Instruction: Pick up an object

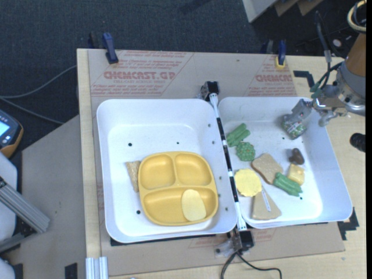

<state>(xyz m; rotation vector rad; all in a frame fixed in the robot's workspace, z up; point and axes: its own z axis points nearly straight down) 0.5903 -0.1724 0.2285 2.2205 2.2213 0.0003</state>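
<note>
Contents, right bin [334,156]:
- green pod [237,135], ridged, lying slantwise near the divider.
- green cluster [246,151], bumpy and round, just below the pod.
- bread slice [267,166], tan, flat, mid-bin.
- yellow disc [248,182], flat, just beside the bread slice's lower left.
- tan wedge [265,206], flat, at the near wall.
- green stick [286,184], lying slantwise, right of the bread.
- pale yellow block [296,174], touching the stick.
- brown lump [297,155], small and dark, just above the block.

Contents, left bin [110,156]:
- yellow tray [174,185], three compartments.
- pale oval [194,205], lying in the tray's near compartment.
- tan cracker [133,173], partly tucked under the tray's left edge.
</note>
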